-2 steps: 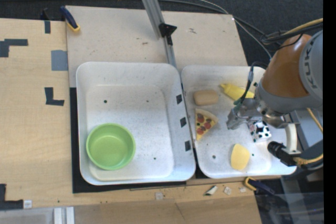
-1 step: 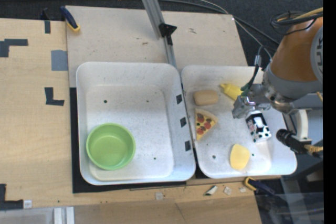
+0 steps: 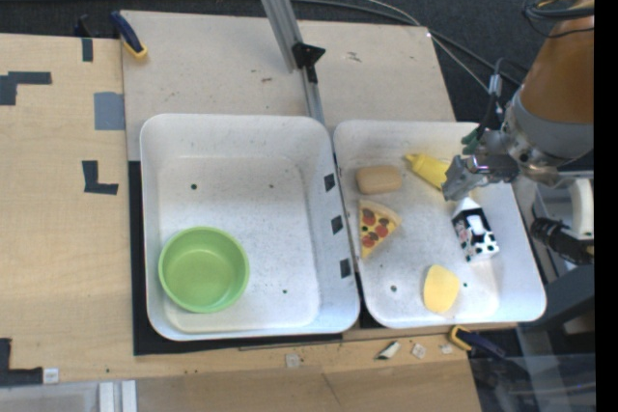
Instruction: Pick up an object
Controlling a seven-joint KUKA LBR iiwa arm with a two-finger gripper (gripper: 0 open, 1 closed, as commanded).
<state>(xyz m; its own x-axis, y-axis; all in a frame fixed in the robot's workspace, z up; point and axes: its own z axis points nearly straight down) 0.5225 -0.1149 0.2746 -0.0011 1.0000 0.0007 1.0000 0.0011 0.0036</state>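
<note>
The right bin (image 3: 512,304) holds several small items. A tan bread roll (image 3: 378,178) lies near its left wall, with a pizza slice (image 3: 376,227) just in front of it. A yellow bottle-shaped piece (image 3: 427,169) lies at the back, and a pale yellow wedge (image 3: 441,289) sits near the front. A small white item with black and red marks (image 3: 474,233) lies toward the right side. My gripper (image 3: 462,180) hangs low over the bin, right beside the yellow bottle-shaped piece and just behind the white item. Nothing is visibly held.
The left bin (image 3: 164,150) holds a green bowl (image 3: 203,268) in its front left corner. A slanted metal pole (image 3: 280,5) rises behind the bins. Small clips lie on the bench near the right bin's front edge (image 3: 463,339).
</note>
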